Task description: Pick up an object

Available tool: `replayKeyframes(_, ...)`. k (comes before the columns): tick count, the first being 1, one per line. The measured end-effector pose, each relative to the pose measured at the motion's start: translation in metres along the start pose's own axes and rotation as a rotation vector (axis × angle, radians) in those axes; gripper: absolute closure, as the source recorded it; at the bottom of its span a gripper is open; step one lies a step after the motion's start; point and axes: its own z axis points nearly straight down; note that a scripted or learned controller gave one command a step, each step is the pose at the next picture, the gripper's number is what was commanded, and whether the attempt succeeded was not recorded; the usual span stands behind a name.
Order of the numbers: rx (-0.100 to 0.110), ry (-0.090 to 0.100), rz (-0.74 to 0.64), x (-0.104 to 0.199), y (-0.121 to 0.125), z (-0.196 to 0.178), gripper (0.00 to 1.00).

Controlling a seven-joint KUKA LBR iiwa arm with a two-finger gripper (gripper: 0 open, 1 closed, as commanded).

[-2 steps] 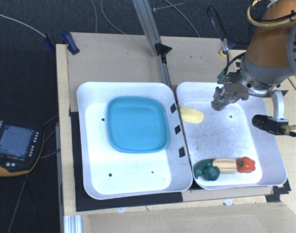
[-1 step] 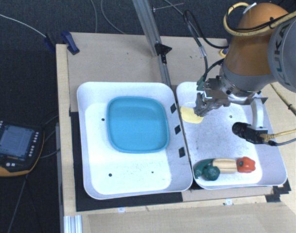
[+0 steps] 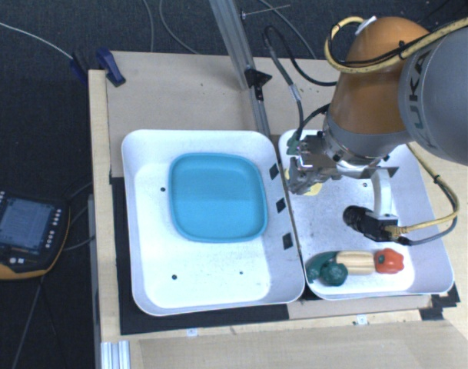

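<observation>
The objects that can be picked lie in the right bin [image 3: 429,198], at its near edge: a green round piece [image 3: 326,270], a pale wooden stick-like piece [image 3: 355,263] and a red piece [image 3: 388,261], which looks like a small tomato. They touch each other in one row. The long axis of the wooden piece goes left to right, along the bin's near wall.

The gripper [image 3: 304,177] is low over the far left part of the same bin, just beside the wall between the two bins. Something small and yellowish shows under it, but I cannot tell what this is. Whether the gripper is spread or closed, I also cannot tell, because the wrist covers it.

So the row of objects lies toward the near edge from the gripper, well apart from it. A black part [image 3: 366,221] with a cable hangs between them.

The left bin [image 3: 141,283] holds a blue plate [image 3: 218,197]. Both bins are on the table [image 3: 180,91].
</observation>
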Motion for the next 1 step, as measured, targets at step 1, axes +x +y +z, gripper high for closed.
replayKeyframes(1,0.001,0.000,-0.001,0.0464,-0.0269,0.0151,1.00)
